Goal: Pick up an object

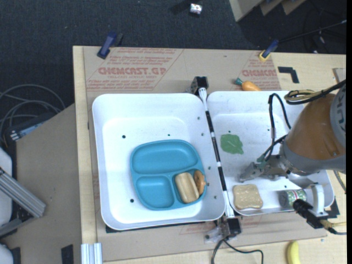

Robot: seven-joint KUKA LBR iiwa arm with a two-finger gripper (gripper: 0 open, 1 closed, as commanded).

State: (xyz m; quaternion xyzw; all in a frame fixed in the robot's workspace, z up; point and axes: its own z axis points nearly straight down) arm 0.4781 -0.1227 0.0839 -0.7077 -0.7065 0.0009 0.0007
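Note:
My gripper (250,172) hangs low in the right bin (258,106), pointing left, with its fingers apart and nothing between them. A slice of toast (247,197) lies just below it, near the bin's front wall. A green leaf (231,143) lies on the bin floor up and to the left of the gripper. To the right of the toast rests a small green-labelled can (291,197), partly under the arm. In the left bin (110,114) a blue divided tray (162,158) holds a bread roll (188,186) in its lower right compartment.
The grey arm with its orange band (313,133) covers the right side of the right bin, with black cables looping over it. A divider with clamps (212,142) runs between the bins. An orange piece (248,85) lies on the bench behind the right bin.

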